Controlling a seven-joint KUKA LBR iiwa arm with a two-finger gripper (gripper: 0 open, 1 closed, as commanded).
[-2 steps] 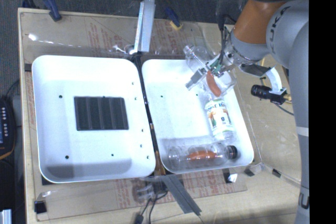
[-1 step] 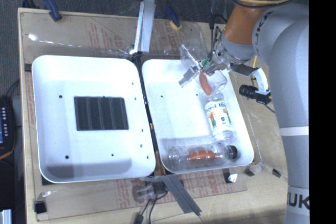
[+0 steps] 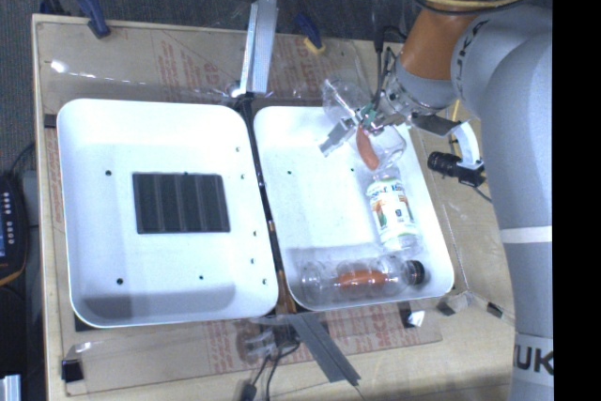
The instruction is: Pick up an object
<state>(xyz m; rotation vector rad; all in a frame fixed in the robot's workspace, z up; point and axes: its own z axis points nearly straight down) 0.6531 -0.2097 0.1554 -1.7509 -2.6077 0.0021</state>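
A clear plastic bottle (image 3: 391,207) with a white label and an orange end lies lengthwise just below the gripper (image 3: 362,122), its orange end nearest the jaws. A second clear bottle (image 3: 362,275), orange inside with a dark cap, lies crosswise farther below them.

My arm (image 3: 521,155): broad, smooth grey casing with an orange band (image 3: 434,42) above the wrist, a thin white seam ringing the lower segment, white lettering near the base, dark cables at the wrist, and a silvery metal end effector (image 3: 349,122).

arm (image 3: 522,202): white letters "UK" low on casing | bottle (image 3: 392,213) label: print unreadable
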